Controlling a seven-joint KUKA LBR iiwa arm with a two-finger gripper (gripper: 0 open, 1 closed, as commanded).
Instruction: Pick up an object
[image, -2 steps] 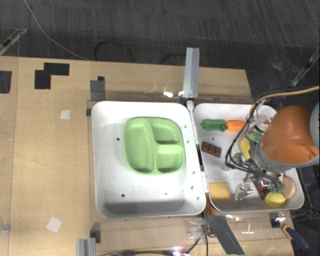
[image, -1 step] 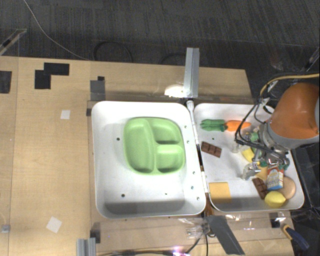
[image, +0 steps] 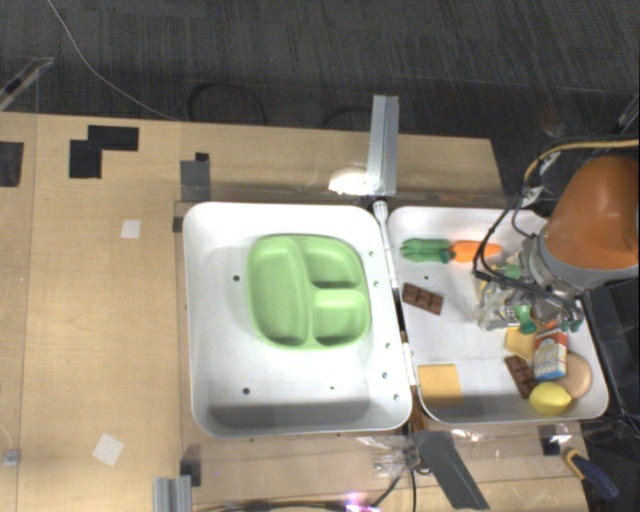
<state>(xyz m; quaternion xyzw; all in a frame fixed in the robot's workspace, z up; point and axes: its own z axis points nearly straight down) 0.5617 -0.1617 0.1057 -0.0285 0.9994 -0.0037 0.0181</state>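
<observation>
The right bin (image: 450, 330) holds several small items: a toy carrot (image: 440, 251) with green leaves at the back, a brown chocolate bar (image: 421, 298) near the left wall, a yellow cheese slab (image: 440, 381) at the front. More things crowd the right front corner: a lemon (image: 549, 398), a small carton (image: 549, 358), another brown bar (image: 519, 375). My gripper (image: 512, 305) reaches down from the orange-banded wrist (image: 598, 212) over the bin's right half, just above that cluster. Cables and the wrist hide the fingers.
The left bin (image: 210, 380) holds a green divided plate (image: 305, 290) turned slightly. A metal post (image: 384, 150) stands behind the seam between the bins. Wooden bench surface (image: 90, 320) lies to the left.
</observation>
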